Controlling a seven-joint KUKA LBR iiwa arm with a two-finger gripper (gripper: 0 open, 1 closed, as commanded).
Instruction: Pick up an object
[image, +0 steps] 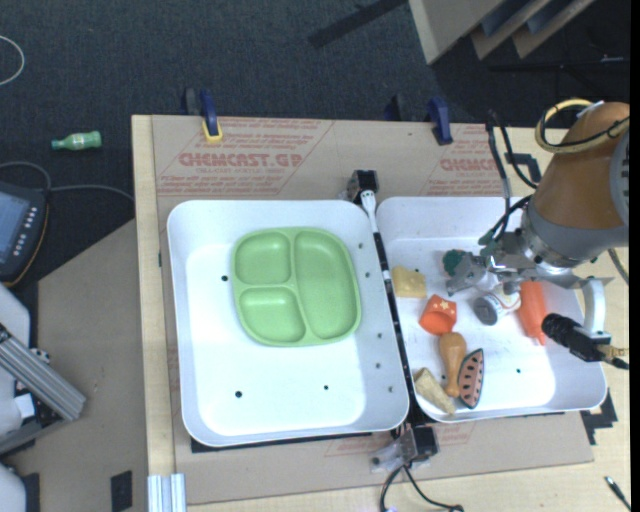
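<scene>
Dark carpet surrounds the cardboard-topped bench (300, 145), and I see two white bins on it. My left bin (200, 400) carries a green divided plate (297, 285). My right bin (560, 395) carries the loose pieces: a yellow block (408, 282), an orange pepper (438, 315), a drumstick (453, 352), a watermelon slice (470, 378), a grey lump (485, 310), a carrot (531, 310) and a dark green piece (456, 262).

The gripper (492, 272) hangs low over that bin, between the green piece and the grey lump. I cannot tell how it is set, nor whether it has anything.

My worry is crowding. The grey lump, carrot and green piece lie close together, so a descent slightly off centre could push one aside or pinch nothing at all.
</scene>
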